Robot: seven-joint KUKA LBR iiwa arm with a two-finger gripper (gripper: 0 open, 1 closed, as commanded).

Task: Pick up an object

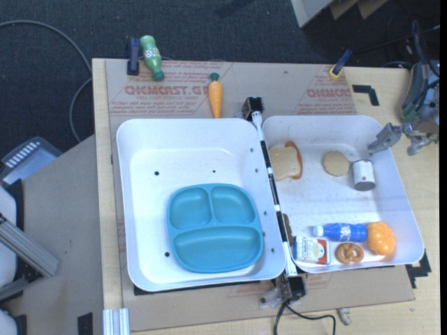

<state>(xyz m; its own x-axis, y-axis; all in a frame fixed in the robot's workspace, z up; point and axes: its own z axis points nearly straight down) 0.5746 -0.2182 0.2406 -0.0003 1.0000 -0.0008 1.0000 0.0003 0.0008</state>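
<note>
Two shallow white bins sit side by side on the bench, the left bin (140,208) and the right bin (401,208), joined along a dark seam with clips. The left one holds a single thing, one blue divided plate (213,227) with three compartments, lying in its lower middle. The right one holds seven smaller things: one slice of toast (285,162) against its upper left wall, one round tan cookie (336,163) near the upper middle, one small silver can (362,174) just beside the cookie on its right, one blue and white bottle (341,232) lying on its side in the lower part, one orange fruit (381,238) touching the bottle's right end, one small carton (312,250) with red print at the lower left corner, and one brown pretzel (348,253) between the carton and the fruit. Outside the bins, on the cardboard sheet at the far side, lie one toy carrot (216,96) and one green bottle (151,56) next to a dark blue clip (a further blue and yellow clip sits at the upper right). The gripper (388,137) hangs at the right bin's upper right rim, with nothing between its fingers; whether they are apart or together I cannot tell. The silver can is the nearest thing, just below and left of the gripper, the cookie a little further left.
</note>
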